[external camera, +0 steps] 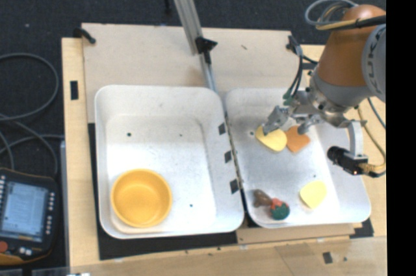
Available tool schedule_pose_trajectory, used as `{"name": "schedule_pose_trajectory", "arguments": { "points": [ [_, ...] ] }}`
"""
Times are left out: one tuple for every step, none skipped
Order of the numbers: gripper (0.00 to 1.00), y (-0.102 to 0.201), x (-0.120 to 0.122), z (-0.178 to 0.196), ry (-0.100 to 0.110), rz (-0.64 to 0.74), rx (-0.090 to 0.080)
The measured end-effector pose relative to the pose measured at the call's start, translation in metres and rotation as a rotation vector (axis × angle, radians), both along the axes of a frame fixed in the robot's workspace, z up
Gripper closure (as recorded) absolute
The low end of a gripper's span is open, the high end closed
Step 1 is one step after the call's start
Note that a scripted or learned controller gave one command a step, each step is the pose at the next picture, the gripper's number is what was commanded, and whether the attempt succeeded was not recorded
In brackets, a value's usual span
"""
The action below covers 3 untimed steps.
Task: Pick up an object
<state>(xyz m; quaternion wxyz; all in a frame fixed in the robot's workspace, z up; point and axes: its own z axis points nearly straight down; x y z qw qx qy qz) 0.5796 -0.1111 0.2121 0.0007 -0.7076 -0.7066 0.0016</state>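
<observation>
Fingers (pixel 286 122) spread above yellow piece (pixel 272 139), no writing legible

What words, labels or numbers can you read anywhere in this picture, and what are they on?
No text can be read.
Handheld screen unit, left of the bench: its display is lit but too blurred to read.
The white bins, yellow bowl and arm show no lettering.

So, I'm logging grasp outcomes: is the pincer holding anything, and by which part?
Cannot be told: the pincer sits over the yellow piece beside the orange piece.
</observation>
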Motion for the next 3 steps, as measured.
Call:
{"name": "schedule_pose_trajectory", "arguments": {
  "points": [
    [0.00, -0.004, -0.003, -0.041, -0.001, 0.000, 0.000],
    [0.00, -0.012, -0.002, -0.102, 0.002, 0.000, 0.000],
    [1.00, -0.012, 0.000, -0.088, -0.006, -0.004, 0.001]
  ]
}}
